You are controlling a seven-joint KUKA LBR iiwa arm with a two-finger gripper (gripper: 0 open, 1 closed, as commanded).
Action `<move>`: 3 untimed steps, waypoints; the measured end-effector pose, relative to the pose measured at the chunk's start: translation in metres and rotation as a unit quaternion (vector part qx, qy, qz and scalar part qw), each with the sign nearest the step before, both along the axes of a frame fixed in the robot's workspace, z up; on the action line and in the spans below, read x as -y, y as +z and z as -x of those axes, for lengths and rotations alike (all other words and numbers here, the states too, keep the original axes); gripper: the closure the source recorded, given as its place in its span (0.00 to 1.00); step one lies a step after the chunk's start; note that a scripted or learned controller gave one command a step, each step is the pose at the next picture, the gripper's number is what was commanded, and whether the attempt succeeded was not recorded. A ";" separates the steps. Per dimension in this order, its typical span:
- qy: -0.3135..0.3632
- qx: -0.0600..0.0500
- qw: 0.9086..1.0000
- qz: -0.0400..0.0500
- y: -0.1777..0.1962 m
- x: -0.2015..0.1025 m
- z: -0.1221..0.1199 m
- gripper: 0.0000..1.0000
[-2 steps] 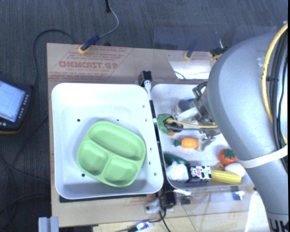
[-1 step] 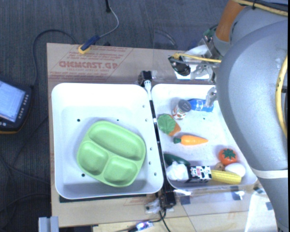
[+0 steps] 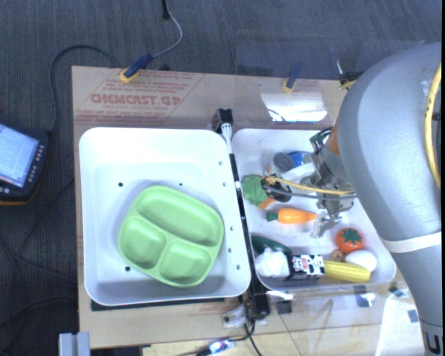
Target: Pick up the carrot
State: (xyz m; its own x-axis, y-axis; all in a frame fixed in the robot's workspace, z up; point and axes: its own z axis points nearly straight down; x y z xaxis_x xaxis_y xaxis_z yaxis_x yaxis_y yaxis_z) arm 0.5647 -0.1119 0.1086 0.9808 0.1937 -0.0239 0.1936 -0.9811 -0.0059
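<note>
Carrot [image 3: 295, 216] lies in the right bin [image 3: 246, 154], claw [image 3: 328, 217] just beside it, state indiscernible. Risk: crowding tomato [image 3: 349, 239] and corn [image 3: 346, 271] invite a mispick.

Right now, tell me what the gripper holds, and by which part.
Nothing that can be seen: the orange toy carrot with green top lies in the right white bin, beside the two-finger gripper, not between its fingers.
</note>
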 end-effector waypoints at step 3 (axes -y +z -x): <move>0.002 0.007 1.000 0.000 0.074 -0.070 0.083 0.00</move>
State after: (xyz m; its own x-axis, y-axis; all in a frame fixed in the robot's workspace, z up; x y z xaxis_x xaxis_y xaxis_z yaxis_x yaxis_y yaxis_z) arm 0.4816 -0.0421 0.1822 0.9802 0.1979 -0.0093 0.1978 -0.9802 -0.0036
